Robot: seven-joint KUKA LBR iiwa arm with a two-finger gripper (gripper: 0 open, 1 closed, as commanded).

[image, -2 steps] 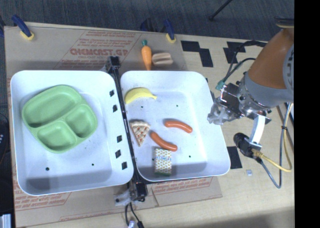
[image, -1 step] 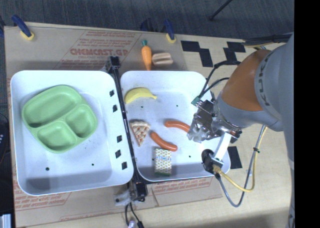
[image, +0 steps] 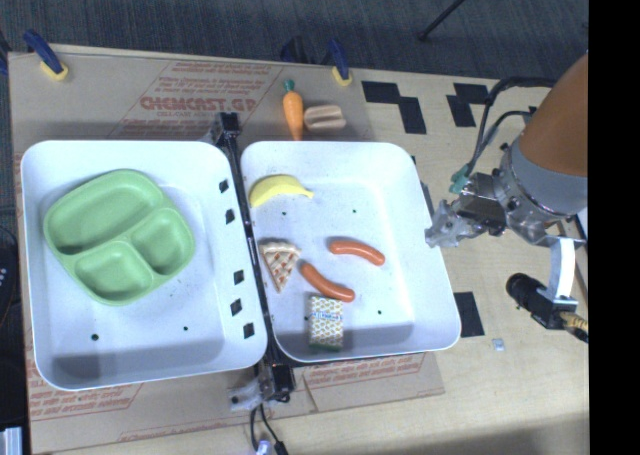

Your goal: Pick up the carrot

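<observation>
The carrot (image: 292, 111), orange with a green top, lies on the cardboard behind the right bin (image: 400, 168), outside it and next to a small hot dog bun (image: 324, 119). My gripper (image: 443, 230) hangs at the right bin's right edge, far from the carrot. I see nothing between its fingers.
The right bin holds a banana (image: 277, 189), a pizza slice (image: 280, 262), two sausages (image: 356, 251) (image: 326, 282) and a small packet (image: 325, 323). A green divided plate (image: 117, 234) sits in the left bin (image: 60, 353). Blue clamps (image: 46, 55) hold the cardboard at the back.
</observation>
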